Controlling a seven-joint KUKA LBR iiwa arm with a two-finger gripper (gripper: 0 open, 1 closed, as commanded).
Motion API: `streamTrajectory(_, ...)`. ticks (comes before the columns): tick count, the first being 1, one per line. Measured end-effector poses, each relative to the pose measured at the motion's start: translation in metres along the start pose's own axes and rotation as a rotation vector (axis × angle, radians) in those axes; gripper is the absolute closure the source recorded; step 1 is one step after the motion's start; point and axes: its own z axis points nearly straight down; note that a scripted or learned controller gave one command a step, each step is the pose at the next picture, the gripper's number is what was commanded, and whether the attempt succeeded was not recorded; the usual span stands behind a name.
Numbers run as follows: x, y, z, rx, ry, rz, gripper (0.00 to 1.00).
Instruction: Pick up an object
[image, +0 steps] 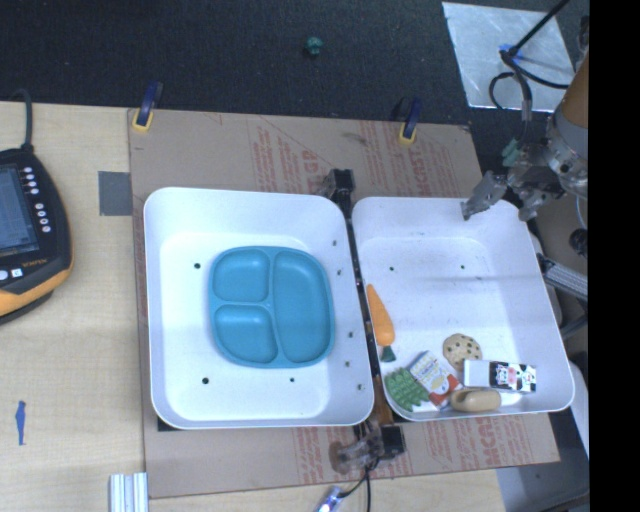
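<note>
1. The right bin (500, 270) keeps its upper and middle floor bare; its objects crowd the 6 o'clock edge, leaving open room from the centre up to the 12 o'clock rim.
2. A toy carrot (379, 316) lies against the right bin's 9 o'clock wall, pointing roughly from 12 to 6 o'clock, apart from the cluster below it.
3. In the cluster at the bin's 6 o'clock side, a round cookie (461, 348) sits above a small milk carton (500, 376) lying on its side toward 4 o'clock; a tan bread roll (475, 400) touches the carton's lower edge, hard by the bin's front wall.
4. To the 9 o'clock side of the roll, a small printed packet (432, 374) overlaps a green leafy piece (403, 388), which lies near the front left corner.
5. The left bin (180, 300) holds a blue divided plate (270, 305) at its centre, with bare floor on every side of it.
6. The gripper (490, 196) hangs over the right bin's 1 o'clock corner, just at the rim, well apart from every object; the arm comes in from 3 o'clock, tilted down toward 9 o'clock.
7. Whether the jaws are apart or together I cannot tell; nothing shows between them.
</note>
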Motion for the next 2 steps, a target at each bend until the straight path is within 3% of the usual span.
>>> streamTrajectory(1,0.056,-0.034,0.096,0.002,0.000,-0.002,0.00)
streamTrajectory(2,-0.025,0.014,0.070,-0.003,0.000,0.003,0.00)
